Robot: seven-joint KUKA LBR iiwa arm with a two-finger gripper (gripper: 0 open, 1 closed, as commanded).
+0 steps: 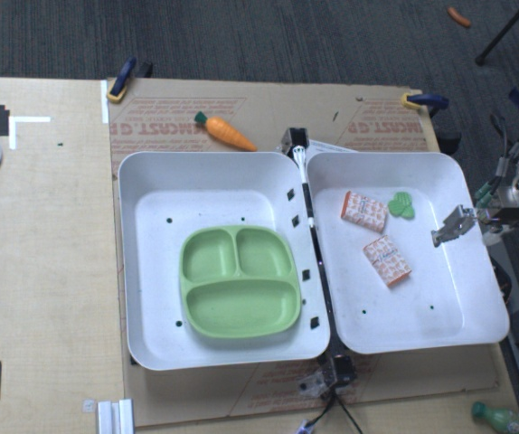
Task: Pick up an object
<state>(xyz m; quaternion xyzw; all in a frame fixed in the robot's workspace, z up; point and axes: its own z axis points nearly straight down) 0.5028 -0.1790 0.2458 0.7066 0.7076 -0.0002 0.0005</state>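
Jaws at the end of the grey arm (504, 217) sit over the right side of the shallow white right-hand bin (476, 319), close to its right wall; they are too small and too blurred to tell how far apart they stand, and nothing is visible between them. Three candidates lie to their left on the bin floor, all apart from the jaws: a flat orange-and-white printed packet (387, 260) near the bin's middle, a second orange-and-white printed packet (364, 210) further up and left, and a small green leafy plastic piece (401, 206) just beside that second one. The lower packet looks like the best choice, since it lies alone with bare floor on every side, while the upper packet and the green piece sit so near each other that closing on one may shove the other. Both packets lie flat and turned at a slant, so a good grasp probably means rotating the wrist to span the short side, centring over it, and descending until the tips nearly meet the floor before closing. Further out, the shallow white left-hand bin (142, 333) holds a light green three-compartment plastic plate (240, 281), and an orange toy carrot (225, 131) rests on the brown cardboard sheet (377, 120) covering the bench behind the bins, well away from the arm.
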